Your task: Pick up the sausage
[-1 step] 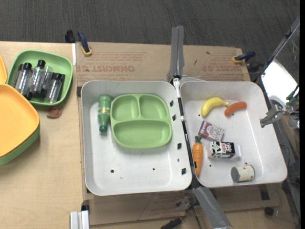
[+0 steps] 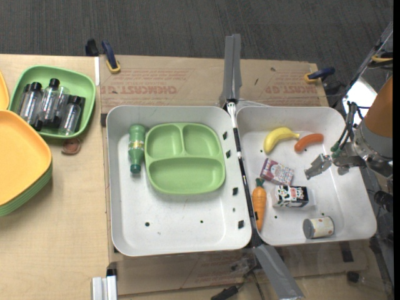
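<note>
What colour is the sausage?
Orange-red, the sausage beside the yellow banana; seen in the camera view.

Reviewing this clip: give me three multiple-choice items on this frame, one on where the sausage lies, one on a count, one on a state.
1. Where does the sausage lie?
A. In the right bin, beside the banana
B. On the green divided plate
C. In the left bin beside the green bottle

2. How many compartments does the green divided plate have?
A. Two
B. Three
C. Four

3. What is the state of the sausage?
A. Held in the gripper
B. Lying free on the bin floor
C. Stacked on the carrot

Answers: 1 A, it lies just right of the banana in the right bin. 2 B, two upper sections and one long lower one. 3 B, the gripper sits below it, apart from it.
</note>
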You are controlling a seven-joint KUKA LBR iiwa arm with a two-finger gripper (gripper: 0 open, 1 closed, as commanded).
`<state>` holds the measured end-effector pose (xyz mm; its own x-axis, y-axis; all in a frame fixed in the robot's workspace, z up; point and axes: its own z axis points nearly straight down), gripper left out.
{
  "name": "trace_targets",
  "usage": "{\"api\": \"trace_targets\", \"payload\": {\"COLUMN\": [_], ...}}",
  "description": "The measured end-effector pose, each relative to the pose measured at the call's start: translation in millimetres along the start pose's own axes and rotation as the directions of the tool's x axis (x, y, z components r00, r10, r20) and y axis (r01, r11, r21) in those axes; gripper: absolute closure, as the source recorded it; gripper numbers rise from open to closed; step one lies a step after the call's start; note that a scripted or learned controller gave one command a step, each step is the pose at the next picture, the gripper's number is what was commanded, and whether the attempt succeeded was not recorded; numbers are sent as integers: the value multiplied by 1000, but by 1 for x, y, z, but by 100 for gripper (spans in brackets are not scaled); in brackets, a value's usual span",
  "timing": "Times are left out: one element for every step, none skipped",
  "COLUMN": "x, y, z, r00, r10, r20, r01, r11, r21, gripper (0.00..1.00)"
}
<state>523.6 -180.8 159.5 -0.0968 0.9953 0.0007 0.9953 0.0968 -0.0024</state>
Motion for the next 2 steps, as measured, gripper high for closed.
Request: {"api": "trace_targets", "payload": {"x": [0,-28], "y": [33,94], "z": [63,67], "r00": [999,997], "r10": [-38,-83], "r20": [4,2], "r01": [38,83], "r11": [999,997], "r21": [-9,-3], "gripper": [0,0]}}
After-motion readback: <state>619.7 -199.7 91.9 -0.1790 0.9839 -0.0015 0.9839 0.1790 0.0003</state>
